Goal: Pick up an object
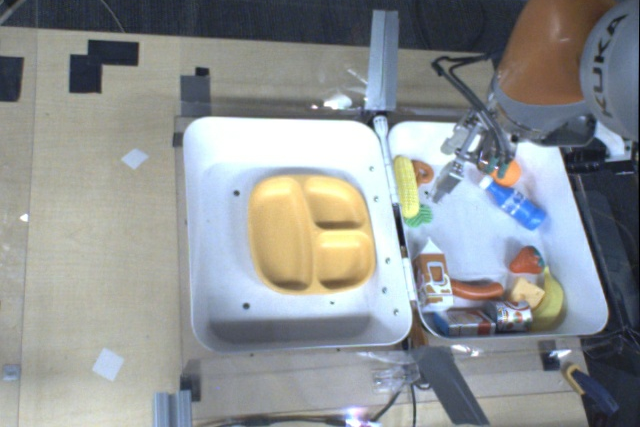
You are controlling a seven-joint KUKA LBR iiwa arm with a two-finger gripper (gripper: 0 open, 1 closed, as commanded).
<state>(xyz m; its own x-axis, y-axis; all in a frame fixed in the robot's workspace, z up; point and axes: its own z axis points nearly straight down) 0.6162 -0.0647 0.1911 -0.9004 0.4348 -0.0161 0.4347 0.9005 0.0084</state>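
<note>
Tool over the right bin, above the corn cob; grip state impossible to tell.
Yellow cob, green-tipped, lying along that bin's left wall; bare white floor just right of the cob, clutter packed along the near wall.

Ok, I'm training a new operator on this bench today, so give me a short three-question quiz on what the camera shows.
1. True or false: the yellow compartment tray lies in the left white bin.
2. Which bin holds the yellow toy corn cob?
3. The blue plastic bottle lies: A) beside the tray, B) below the two-finger gripper in the right white bin, C) on the bench.

Key: 1 true; 2 the right one; 3 B.
</note>
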